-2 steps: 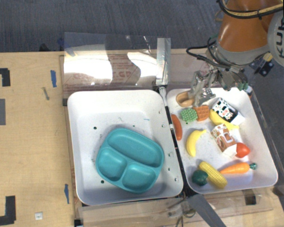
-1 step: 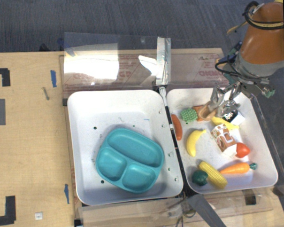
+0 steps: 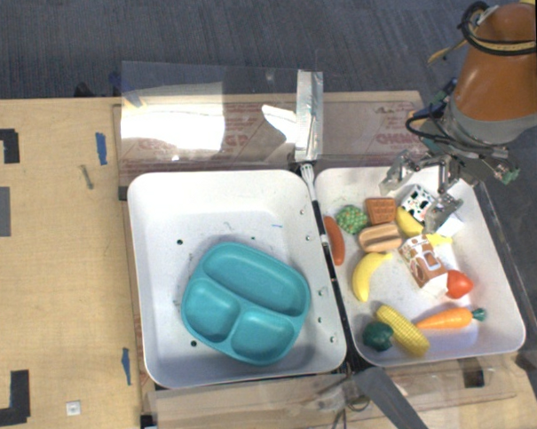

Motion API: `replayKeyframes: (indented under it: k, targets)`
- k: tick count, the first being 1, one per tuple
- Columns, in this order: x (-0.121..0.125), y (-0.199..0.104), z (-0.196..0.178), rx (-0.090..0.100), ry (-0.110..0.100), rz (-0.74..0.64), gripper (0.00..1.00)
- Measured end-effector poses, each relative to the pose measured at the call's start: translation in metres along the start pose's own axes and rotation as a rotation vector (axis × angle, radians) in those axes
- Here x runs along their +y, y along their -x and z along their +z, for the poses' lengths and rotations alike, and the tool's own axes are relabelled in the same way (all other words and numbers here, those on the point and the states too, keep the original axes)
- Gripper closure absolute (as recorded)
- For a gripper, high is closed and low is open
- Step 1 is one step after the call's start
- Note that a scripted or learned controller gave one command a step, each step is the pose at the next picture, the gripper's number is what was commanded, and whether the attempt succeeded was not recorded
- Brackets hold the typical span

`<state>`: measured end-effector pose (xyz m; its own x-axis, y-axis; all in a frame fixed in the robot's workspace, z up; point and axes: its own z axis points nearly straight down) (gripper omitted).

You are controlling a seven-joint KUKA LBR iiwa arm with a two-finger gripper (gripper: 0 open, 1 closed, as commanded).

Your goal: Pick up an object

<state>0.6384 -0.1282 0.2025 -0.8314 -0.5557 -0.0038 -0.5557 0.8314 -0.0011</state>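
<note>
The right bin (image 3: 509,327) holds several toy foods. Among them are a green broccoli (image 3: 350,219), an orange waffle piece (image 3: 381,210), a hot dog (image 3: 381,238), a red sausage (image 3: 334,240), a banana (image 3: 369,274) and a corn cob (image 3: 402,328). There are also a carrot (image 3: 446,318), a red tomato (image 3: 459,283) and a white-and-brown carton (image 3: 423,260). My gripper (image 3: 425,192) hangs over the bin's far part, open. A black-and-white spotted piece (image 3: 416,199) and a yellow piece (image 3: 408,221) lie just below it, between the spread fingers. Nothing is lifted.
The left bin (image 3: 153,214) holds a teal divided plate (image 3: 246,301). A dark green item (image 3: 377,336) lies at the right bin's near-left corner. A clear upright panel (image 3: 309,118) stands behind the bins. The wooden bench (image 3: 50,290) extends to the left.
</note>
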Motion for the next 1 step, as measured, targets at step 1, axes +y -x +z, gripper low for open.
replayKeyframes:
  k: [1]
  targets:
    - [0.0077,-0.0119,0.1101,0.005,0.006,0.092,0.0]
